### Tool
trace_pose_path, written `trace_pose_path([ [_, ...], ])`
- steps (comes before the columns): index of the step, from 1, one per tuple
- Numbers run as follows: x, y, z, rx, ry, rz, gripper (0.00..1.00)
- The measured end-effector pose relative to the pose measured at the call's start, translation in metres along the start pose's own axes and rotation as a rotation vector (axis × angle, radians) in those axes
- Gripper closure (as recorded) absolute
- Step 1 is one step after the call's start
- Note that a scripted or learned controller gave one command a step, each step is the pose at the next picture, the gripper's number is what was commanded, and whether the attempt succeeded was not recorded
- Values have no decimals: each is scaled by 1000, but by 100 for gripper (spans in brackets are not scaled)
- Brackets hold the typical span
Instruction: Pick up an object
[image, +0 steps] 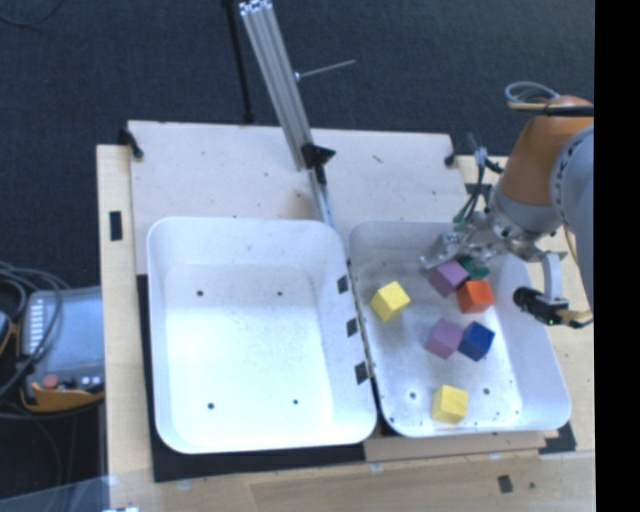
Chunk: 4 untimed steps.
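Green block (478, 268) mostly hidden behind purple block (449, 276), orange block (476, 294).

We see our grey arm (560, 190) reaching in from the right, the orange band (535, 150) sitting above the wrist. The wrist tilts down and leftward, carrying the gripper (455, 250) low. We cannot make out how the gripper is set.
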<state>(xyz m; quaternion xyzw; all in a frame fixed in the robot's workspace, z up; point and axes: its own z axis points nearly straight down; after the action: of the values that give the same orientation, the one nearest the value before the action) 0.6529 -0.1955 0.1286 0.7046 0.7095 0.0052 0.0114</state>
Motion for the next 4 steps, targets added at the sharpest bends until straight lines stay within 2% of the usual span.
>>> trace_pose_path([
  [1, -2, 2, -11, -6, -5, -3, 100],
  [2, -8, -3, -71, 18, 6, 5, 100],
  [3, -11, -1, -118, 18, 6, 0, 100],
  [4, 47, 6, -110, 24, 10, 2, 100],
])
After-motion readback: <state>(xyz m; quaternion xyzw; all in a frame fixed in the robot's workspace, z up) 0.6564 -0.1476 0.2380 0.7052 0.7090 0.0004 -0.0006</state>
